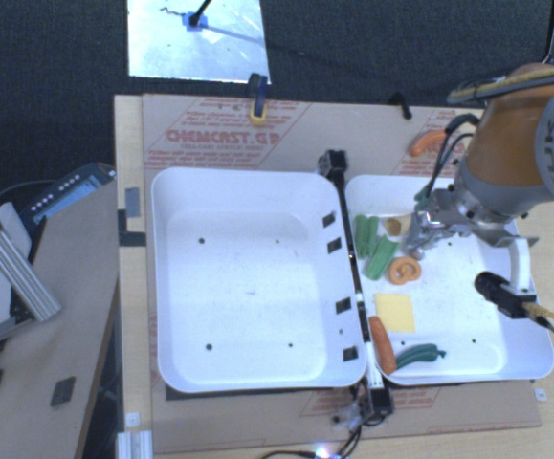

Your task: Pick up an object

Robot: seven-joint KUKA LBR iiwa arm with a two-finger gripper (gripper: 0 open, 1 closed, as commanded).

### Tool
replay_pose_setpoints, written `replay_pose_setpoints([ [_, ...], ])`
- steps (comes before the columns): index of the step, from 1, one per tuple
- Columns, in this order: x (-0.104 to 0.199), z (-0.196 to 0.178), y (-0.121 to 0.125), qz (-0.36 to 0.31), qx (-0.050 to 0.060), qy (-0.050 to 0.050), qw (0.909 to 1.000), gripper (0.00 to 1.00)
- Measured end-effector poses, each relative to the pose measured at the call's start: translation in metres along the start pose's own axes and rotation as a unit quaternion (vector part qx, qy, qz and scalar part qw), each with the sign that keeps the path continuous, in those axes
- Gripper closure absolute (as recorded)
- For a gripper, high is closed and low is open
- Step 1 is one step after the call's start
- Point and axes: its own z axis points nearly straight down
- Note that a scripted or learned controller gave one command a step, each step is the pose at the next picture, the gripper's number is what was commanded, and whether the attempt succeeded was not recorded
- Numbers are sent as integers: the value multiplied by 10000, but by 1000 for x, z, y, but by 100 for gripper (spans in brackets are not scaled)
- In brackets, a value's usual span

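- The jaws [420,241] sit low in the right bin [525,352], near its back-left part; honestly can't tell from this angle how they stand, and nothing is visibly caught in them.
- Right by the tip there's an orange ring-shaped piece [405,271], just beside a pair of green pods [373,247] lying against the bin's left wall. A small tan bit [392,226] sits just behind those.
- Further toward the front: a flat yellow square [395,312], then an orange carrot [383,344] along the left wall and a dark green pepper [416,355] next to it.
- A black cylinder thing [499,294] hangs off the arm [516,151] over the bin's right side.
- The left bin [248,275] is next door, joined by a black clip strip.
- Another orange piece [427,142] lies outside on the worktop [219,127], behind the right bin.
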Motion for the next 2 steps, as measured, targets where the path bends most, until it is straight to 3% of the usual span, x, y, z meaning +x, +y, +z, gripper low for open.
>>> replay_pose_setpoints([
  [1,-13,110,20,-23,5,5,10000,100],
  [2,-50,121,42,-20,-26,0,10000,100],
])
